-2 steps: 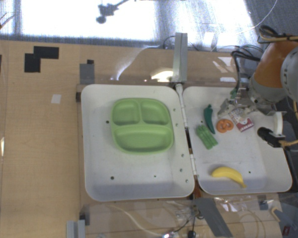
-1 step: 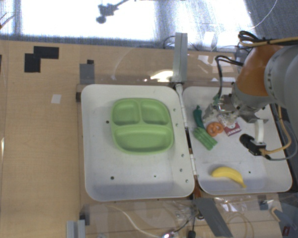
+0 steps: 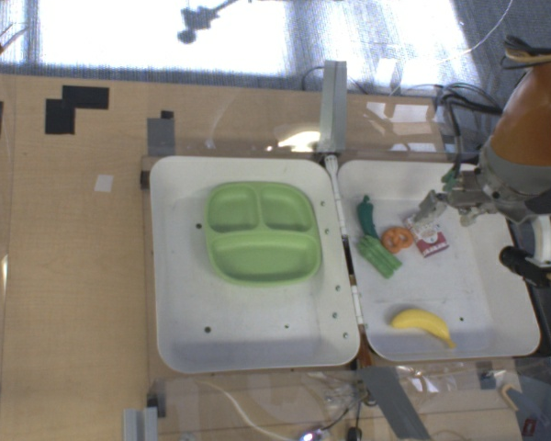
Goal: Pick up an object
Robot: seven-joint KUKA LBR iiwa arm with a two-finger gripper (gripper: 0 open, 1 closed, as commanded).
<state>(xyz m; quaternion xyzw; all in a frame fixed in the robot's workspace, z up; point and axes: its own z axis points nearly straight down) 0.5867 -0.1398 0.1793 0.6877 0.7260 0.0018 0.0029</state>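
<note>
Hovering over the right bin (image 3: 496, 274), the gripper (image 3: 429, 212) hangs above a small red card (image 3: 432, 243) and an orange pretzel (image 3: 397, 239); whether it is open or closed, I cannot tell. Green pepper (image 3: 365, 217), green block (image 3: 380, 256), and a yellow banana (image 3: 423, 324) lying near the front wall. Left bin (image 3: 174, 274) holds a green divided plate (image 3: 262, 231).

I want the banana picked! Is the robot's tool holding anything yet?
Nothing held. The tool hovers above the right bin's small red packet; the banana lies untouched.
</note>
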